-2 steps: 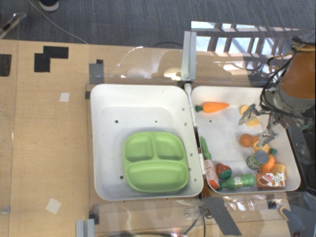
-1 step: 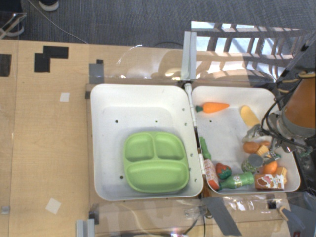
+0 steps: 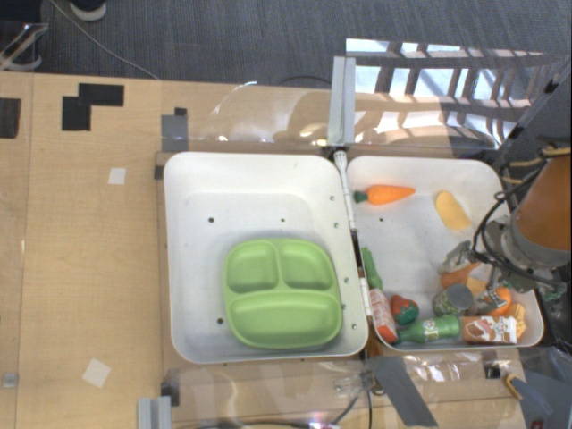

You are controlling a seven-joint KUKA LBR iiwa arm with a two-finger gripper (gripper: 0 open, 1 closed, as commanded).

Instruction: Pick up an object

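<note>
The right bin (image 3: 420, 172) holds several toy foods. An orange carrot (image 3: 386, 194) lies at its far left and a yellow piece (image 3: 452, 210) sits at its far right. Along the near wall lie a red-and-white packet (image 3: 380, 311), a strawberry (image 3: 405, 310), a green bottle (image 3: 429, 330), a grey can (image 3: 453, 299) and a brown-and-white carton (image 3: 490, 329). My gripper (image 3: 463, 264) reaches down from the right into the near right part of this bin, just above the can and beside an orange piece (image 3: 500, 300). The wrist hides what lies under it.
The left bin (image 3: 206, 186) holds a green divided plate (image 3: 281, 291) in its near half. A metal divider post (image 3: 340, 101) stands between the bins at the back. Cables (image 3: 500, 231) hang around the wrist over the right bin's right side.
</note>
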